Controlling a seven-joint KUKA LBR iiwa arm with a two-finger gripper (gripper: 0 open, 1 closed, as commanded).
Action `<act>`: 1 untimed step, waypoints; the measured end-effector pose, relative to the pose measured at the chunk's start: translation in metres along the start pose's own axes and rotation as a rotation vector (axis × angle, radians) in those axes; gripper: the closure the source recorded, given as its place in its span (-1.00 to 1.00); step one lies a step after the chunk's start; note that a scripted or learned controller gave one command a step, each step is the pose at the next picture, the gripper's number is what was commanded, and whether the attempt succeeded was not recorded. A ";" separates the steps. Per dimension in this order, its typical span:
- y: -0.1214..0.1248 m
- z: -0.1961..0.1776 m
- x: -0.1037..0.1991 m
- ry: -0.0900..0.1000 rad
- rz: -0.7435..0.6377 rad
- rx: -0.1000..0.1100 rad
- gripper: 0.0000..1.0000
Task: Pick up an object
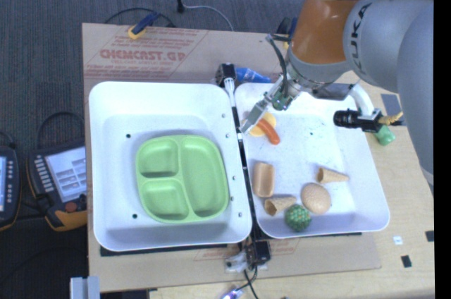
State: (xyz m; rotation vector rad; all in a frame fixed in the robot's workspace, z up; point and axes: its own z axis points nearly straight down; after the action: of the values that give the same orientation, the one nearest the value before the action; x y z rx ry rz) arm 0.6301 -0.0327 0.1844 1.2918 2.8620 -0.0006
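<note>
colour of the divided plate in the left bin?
Light green: the three-compartment plastic plate, seen clearly in the camera view.

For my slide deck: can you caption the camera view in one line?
KUKA arm's gripper reaches toward an orange toy in the right bin; a green divided plate sits in the left bin.

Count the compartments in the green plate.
3. In the green plate, left bin: one at upper left, one at lower left, one long at right.

Slanted overhead view of both bins
</note>
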 end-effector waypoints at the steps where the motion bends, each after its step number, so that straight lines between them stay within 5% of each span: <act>1: -0.005 0.000 0.005 0.000 -0.246 0.000 -1.00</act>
State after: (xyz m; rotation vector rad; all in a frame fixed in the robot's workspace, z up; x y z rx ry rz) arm 0.6228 -0.0321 0.1845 0.9309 2.9992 -0.0013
